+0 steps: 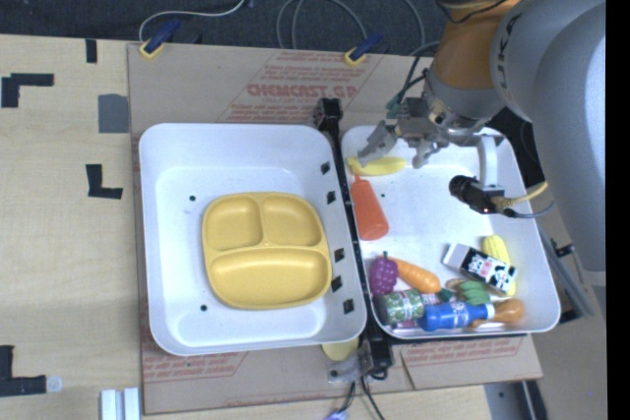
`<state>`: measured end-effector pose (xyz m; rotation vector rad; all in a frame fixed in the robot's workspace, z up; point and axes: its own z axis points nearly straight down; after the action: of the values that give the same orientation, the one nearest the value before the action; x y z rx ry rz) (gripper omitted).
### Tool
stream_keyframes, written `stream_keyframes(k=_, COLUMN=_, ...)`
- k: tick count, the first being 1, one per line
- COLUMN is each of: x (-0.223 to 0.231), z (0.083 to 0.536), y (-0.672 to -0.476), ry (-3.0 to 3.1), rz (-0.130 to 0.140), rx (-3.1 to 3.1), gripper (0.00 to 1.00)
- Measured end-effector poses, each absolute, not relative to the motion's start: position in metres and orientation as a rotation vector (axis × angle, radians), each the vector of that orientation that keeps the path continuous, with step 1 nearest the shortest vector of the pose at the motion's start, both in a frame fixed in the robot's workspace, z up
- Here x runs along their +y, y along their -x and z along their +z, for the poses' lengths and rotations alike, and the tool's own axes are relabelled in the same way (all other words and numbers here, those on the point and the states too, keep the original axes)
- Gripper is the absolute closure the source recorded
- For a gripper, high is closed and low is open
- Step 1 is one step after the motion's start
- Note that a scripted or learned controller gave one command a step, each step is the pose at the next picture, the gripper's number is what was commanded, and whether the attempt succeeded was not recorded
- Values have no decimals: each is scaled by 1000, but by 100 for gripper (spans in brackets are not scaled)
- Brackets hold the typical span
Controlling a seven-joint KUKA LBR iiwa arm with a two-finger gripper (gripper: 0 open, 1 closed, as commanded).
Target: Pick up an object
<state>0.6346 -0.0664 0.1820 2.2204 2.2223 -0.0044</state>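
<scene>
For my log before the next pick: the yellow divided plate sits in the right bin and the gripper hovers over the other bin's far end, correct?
Not quite: the camera view shows the yellow divided plate in the left bin, not the right. The gripper hovers over the far end of the other bin, the right bin, just above a yellow banana-like toy.

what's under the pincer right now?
A yellow banana-like piece lies in the right bin just below the pincer, with an orange-red piece nearer the camera. The wrist covers the bin's far corner, so anything there is hidden.
</scene>
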Motion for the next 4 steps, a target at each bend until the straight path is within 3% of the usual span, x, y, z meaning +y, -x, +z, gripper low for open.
stream_keyframes(k=3, x=-41, z=184, y=-647, ry=-2221, rz=-2, rx=2224, gripper=0)
stream_keyframes(k=4, x=-42, z=184, y=-600, ry=-2225, rz=-6, rx=2221, gripper=0)
